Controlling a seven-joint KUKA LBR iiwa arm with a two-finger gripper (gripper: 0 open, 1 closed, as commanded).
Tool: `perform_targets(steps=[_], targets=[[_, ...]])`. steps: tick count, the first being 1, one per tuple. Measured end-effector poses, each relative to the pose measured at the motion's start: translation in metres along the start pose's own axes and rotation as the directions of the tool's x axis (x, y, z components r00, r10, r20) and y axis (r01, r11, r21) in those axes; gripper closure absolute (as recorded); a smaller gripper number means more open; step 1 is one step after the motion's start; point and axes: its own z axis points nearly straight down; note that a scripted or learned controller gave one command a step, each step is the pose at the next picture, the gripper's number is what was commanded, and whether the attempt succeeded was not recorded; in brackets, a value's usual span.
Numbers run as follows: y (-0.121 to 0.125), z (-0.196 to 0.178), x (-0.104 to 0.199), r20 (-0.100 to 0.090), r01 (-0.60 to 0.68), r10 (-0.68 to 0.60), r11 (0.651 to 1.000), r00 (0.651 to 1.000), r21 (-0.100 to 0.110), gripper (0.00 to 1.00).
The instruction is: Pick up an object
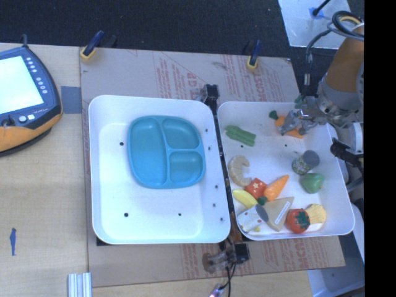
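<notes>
Gripper low over the far right corner of the right bin, at the end of the grey arm reaching in from the right. Hard to tell how far apart it stands or whether anything is clamped; a small orange piece right at the tip, touching or just under it, with a dark green bit just beside. Nearer in the same bin: a green pod-shaped toy, a grey round piece, a green pepper, a carrot, a pale croissant shape, a red piece, a banana, a cheese wedge, a tomato and yellow corn. In the left bin, a blue divided plate. On the counter at far left, a pendant with a screen.
</notes>
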Motion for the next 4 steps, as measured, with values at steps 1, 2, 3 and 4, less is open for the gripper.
perform_targets(steps=[1,2,3,4], targets=[[-0.029,-0.1,0.019,0.001,-0.008,0.008,1.0,1.0,-0.006,1.0],[-0.03,-0.099,0.019,0.0,-0.008,0.008,1.0,1.0,-0.003,0.0],[-0.017,0.018,0.014,0.001,-0.005,0.005,1.0,1.0,0.001,0.0],[-0.002,0.016,0.002,-0.001,-0.005,0.005,1.0,1.0,0.002,0.0]])
